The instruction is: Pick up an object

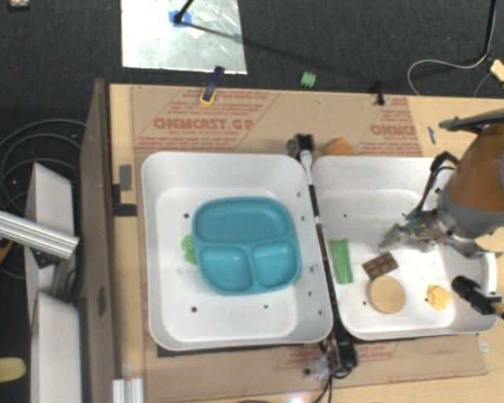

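- I see the bench (pixel 260 116) carrying two white bins: the left bin (pixel 164 225) holds a teal divided tray (pixel 245 243) with something small and green (pixel 187 245) peeking out at its left edge, and the right bin (pixel 361 183) holds the small pieces I can go for.
- The arm (pixel 487 183) reaches in from the right, and its tool (pixel 407 229) hangs low over the middle of the right bin; from this angle I cannot tell how the tool is set, and I see nothing in it.
- Biggest candidate: the green bar (pixel 342 260), lying flat near the bin's left wall. It looks stiff and light, probably smooth plastic, so I'd pinch across its narrow width at mid-length.
- Next, the tan disc (pixel 387 295) near the front wall. Flat and low, likely rigid; it offers little height, so I'd take it across the diameter, and it may slip.
- The brown ridged piece (pixel 380 265) lies just above the disc, nearest the tool. It looks light and stiff; the short sides seem grippable.
- Smallest: the yellow lump (pixel 438 296) to the right, irregular, possibly soft, and easy to nudge away.
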`<state>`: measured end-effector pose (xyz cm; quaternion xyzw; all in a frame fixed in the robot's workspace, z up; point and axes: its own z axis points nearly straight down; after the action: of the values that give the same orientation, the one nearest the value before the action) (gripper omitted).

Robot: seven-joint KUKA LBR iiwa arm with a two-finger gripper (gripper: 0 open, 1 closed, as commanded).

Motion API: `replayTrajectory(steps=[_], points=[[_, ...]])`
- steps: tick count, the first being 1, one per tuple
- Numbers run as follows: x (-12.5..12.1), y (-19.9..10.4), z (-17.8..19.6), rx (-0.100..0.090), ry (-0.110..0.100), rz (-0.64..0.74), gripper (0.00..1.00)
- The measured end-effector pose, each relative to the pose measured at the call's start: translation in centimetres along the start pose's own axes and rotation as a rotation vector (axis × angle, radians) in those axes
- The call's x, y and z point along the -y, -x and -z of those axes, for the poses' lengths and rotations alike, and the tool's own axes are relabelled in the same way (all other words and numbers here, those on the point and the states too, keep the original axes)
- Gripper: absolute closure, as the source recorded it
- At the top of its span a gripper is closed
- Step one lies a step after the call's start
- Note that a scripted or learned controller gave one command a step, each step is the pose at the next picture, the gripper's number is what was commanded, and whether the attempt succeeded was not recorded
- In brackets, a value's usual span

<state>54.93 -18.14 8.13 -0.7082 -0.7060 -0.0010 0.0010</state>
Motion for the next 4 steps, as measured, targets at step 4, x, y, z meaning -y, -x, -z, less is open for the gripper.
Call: replayTrajectory(steps=[4], points=[[5.9, -4.3, 0.7, 0.004, 0.013, 0.006, 0.00]])
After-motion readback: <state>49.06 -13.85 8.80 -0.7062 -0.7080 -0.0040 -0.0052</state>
